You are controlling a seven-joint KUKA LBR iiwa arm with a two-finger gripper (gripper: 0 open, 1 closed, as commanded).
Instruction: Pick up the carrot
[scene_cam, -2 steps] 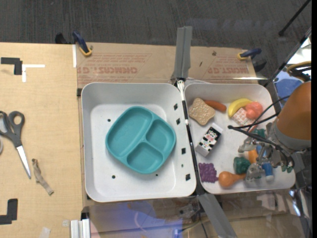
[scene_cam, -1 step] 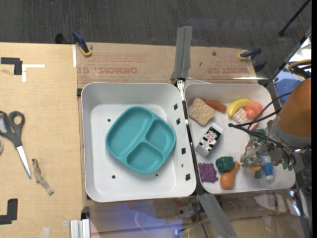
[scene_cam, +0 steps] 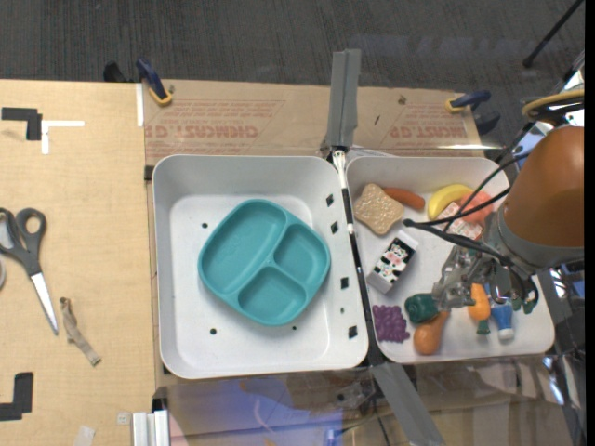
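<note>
The teal three-compartment plate (scene_cam: pixel 265 263), smooth moulded plastic, lies well left of the cow-patterned carton (scene_cam: pixel 393 263) in the left bin (scene_cam: pixel 177 249) and should play no part in any mishap. The trouble is the crowding in the right bin (scene_cam: pixel 446 162). The knobbly purple grapes (scene_cam: pixel 388 323) lie just below the carton, and the carrot (scene_cam: pixel 427 334), a stubby, glossy orange body with a dark green top, lies below and right of the carton, almost touching the grapes. A descent slightly off could nudge the grapes or land on the soft-looking green top instead of the body, and the carrot's rounded, slick shape may squirt out of a pinch. The gripper (scene_cam: pixel 454 289), bare metal, hovers right of the carton, just above the carrot's top; whether it is open or closed I cannot tell. Small orange and blue pieces (scene_cam: pixel 491 312) further right could be grabbed by mistake, as might the reddish sausage-like piece (scene_cam: pixel 406 196) above the carton.
</note>
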